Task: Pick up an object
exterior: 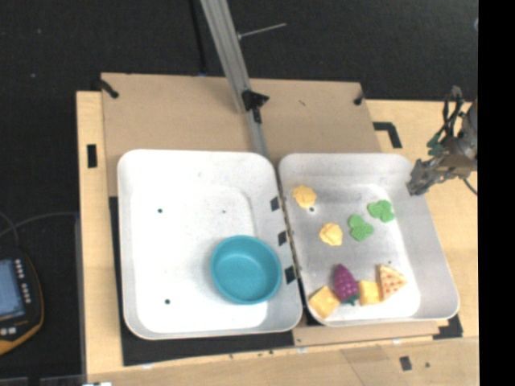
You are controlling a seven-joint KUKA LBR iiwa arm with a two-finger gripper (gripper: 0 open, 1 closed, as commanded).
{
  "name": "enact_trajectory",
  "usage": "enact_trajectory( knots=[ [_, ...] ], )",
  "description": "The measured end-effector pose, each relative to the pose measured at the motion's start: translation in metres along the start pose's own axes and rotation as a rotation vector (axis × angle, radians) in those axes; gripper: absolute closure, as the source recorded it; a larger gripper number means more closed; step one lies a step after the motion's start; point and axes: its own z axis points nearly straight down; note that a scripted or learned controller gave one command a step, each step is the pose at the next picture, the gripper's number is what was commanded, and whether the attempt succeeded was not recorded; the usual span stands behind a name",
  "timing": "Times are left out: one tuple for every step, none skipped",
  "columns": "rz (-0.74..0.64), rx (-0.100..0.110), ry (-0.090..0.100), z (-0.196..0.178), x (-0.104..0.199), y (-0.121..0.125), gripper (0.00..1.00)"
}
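Observation:
The right bin (418, 240) holds several small toy foods: two yellow pieces (304, 196) (331, 233), two green pieces (381, 211) (360, 228), a purple grape bunch (344, 283), a yellow block (323, 301), a small yellow piece (368, 292) and a pizza slice (391, 281). A blue bowl (245, 268) sits in the left bin (161, 191). My gripper (420, 180) hangs at the right bin's upper right rim, apart from all the objects, with nothing seen in it.
A slanted metal pole (233, 63) rises from behind the bins' shared edge. A handheld pendant (16, 300) lies at the far left off the bench. The tan bench (306, 115) surrounds the bins.

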Motion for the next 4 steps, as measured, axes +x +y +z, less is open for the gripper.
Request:
enact_trajectory(
  knots=[
    [-0.002,0.000,0.001,0.014,0.052,0.007,1.00],
    [0.002,0.001,0.001,0.027,0.102,0.019,1.00],
    [-0.002,0.000,0.001,0.030,0.151,0.040,1.00],
    [-0.003,-0.001,0.003,0.020,0.203,0.046,1.00]
  ],
)
